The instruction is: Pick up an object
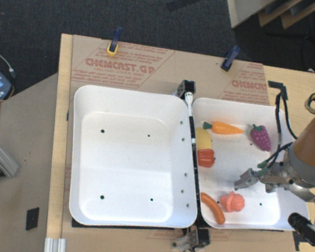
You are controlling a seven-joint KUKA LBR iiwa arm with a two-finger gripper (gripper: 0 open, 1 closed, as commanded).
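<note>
Toys lay together in the right bin [205,108], while the left bin [80,102] sat beside it on the cardboard-covered surface [154,59]. A carrot [225,128] rested near the far wall of the right bin, its long axis running left to right, with the green top at the left and the orange tip pointing right. Just right of that tip was a bunch of purple grapes [261,137], tilted, with its stem end toward the far wall. Against the dividing wall lay a yellow piece [202,138], and touching it on the near side a red pepper [205,157]. Near the front wall a sausage [213,208] lay on a slant, its long axis running from upper left to lower right, and just beside it to the right sat a pink, rounded fruit [232,202].

From the right the grey arm [313,153] reached in over the right bin. Its pincer [246,182] hung low over bare bin floor, pointing left, between the red pepper and the pink fruit and just above the latter. Nothing was visible between its fingers; whether they stood wide or narrow could not be told from this angle.

Two blue clamps [115,42] held the cardboard at the far edge.
</note>
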